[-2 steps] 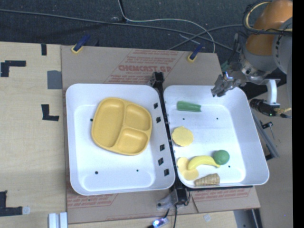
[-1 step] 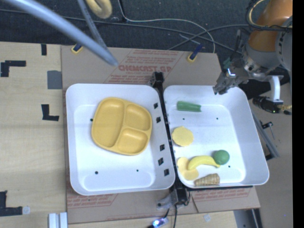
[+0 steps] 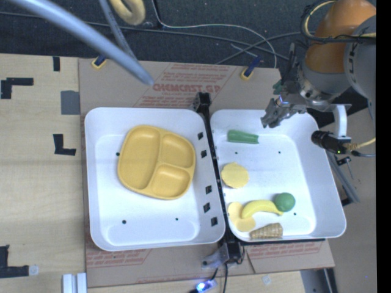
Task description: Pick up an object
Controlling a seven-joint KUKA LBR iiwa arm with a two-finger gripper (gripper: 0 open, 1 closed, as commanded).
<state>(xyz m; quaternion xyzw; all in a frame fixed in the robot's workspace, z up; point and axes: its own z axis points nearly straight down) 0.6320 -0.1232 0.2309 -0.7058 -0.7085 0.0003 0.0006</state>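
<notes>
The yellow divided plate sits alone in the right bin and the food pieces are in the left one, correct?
Reversed. The camera view shows the yellow divided plate alone in the left bin, while the food pieces, such as the banana, lie in the right bin.

Bench (image 3: 36, 182) bears cardboard sheet (image 3: 183, 81), apparently under two white bins (image 3: 101, 182).

Below and left of my gripper (image 3: 270, 120), a green elongated piece (image 3: 242, 137) lies flat near the right bin's far edge. Further below it, a pale yellow disc (image 3: 234, 176) lies flat. Lowest, a yellow banana (image 3: 260, 209) curves between a second yellow disc (image 3: 237, 218), a green ball (image 3: 284, 201) and a tan cone (image 3: 267, 231).
</notes>
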